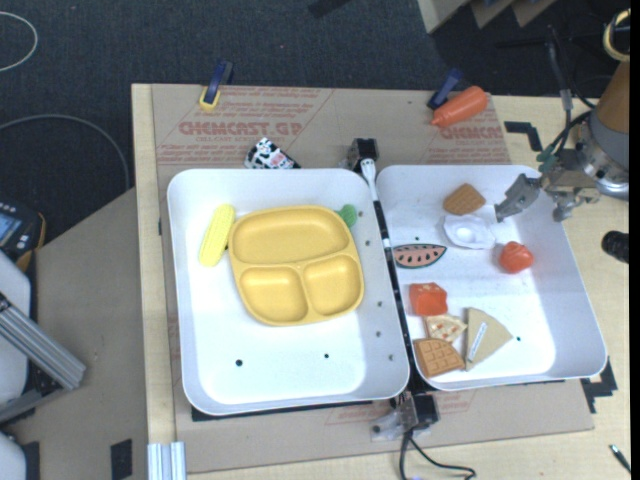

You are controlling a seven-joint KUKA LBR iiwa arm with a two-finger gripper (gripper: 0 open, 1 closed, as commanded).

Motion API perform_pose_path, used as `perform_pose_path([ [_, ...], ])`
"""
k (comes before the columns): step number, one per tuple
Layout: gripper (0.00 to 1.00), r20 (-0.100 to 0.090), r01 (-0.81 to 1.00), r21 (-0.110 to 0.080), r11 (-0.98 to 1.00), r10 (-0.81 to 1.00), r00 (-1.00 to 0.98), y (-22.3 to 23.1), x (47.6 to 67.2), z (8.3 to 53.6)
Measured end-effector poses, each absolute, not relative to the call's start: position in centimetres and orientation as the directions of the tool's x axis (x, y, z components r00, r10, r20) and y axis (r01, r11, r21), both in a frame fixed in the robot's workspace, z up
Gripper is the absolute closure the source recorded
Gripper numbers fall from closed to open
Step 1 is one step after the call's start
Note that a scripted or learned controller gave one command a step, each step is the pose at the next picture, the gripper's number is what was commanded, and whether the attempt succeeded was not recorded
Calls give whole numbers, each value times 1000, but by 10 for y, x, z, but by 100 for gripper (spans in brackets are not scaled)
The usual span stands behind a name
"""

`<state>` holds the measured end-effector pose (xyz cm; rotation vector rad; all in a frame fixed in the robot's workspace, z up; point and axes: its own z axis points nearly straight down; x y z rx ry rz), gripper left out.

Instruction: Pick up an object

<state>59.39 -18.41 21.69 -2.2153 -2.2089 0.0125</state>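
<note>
1. Where the arm (612, 118) comes in from the right, its gripper (545, 196) hangs over the upper right part of the right bin (580, 298); the two fingers stand spread apart, with nothing between them.
2. Tomato (516, 257): small, round, red-orange, lying in the right bin below the gripper, apart from it, and just right of the egg.
3. Egg (468, 233): flat white piece with a paler centre, lying just below the cookie.
4. Cookie (464, 200): tan, rounded, in the upper middle of the right bin, left of the gripper's left finger (517, 197).
5. Watermelon slice (418, 256): half-round, red with dark seeds and a green rind, at the right bin's left wall.
6. Red block (428, 298): squat, red-orange, below the slice.
7. Cracker (446, 328), waffle (438, 356) and wedge (488, 333): tan pieces clustered at the lower left of the right bin, touching or overlapping one another.
8. Left bin (200, 368): holds a yellow tray (295, 263) with three compartments, tilted slightly.
9. Corn (216, 234): yellow cob lying just left of the tray, touching its edge.
10. Green piece (348, 214): small, at the tray's upper right corner; its shape cannot be made out.
11. Carrot (460, 106): orange, on the bench above the right bin, outside it.
12. Cow toy (268, 155): black and white, on the bench above the left bin.
</note>
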Motion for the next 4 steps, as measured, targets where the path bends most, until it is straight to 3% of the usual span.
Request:
perform_pose_path([
  [1, 0, 1, 1000, -1, 0, 1000, 0, -184, 597, 225],
  [4, 0, 2, 1000, -5, 0, 1000, 0, -182, 593, 83],
])
